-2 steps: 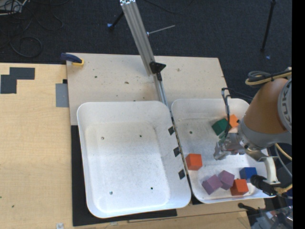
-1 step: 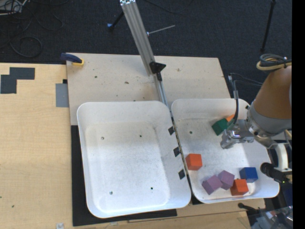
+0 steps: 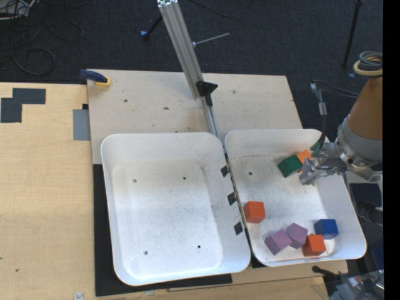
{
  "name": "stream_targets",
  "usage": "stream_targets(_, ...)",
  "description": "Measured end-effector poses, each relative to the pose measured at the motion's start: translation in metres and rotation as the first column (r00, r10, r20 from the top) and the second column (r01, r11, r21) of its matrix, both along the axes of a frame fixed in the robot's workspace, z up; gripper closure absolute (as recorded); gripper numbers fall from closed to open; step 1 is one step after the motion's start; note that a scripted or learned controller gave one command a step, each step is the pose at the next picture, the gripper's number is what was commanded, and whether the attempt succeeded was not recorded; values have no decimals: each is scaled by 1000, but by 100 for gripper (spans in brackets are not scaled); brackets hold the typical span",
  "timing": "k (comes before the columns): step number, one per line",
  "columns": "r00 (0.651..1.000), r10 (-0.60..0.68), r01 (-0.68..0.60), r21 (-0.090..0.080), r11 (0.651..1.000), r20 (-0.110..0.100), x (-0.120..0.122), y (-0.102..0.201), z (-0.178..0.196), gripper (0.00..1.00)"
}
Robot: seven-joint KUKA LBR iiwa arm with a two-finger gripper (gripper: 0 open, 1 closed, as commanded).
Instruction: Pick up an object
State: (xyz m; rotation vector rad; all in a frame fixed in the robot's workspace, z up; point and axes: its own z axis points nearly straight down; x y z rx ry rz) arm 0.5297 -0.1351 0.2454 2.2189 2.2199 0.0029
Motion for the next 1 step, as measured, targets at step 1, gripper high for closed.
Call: stream_targets(1,1000,3,-3,3,1000,-7,-3,49,-10,100)
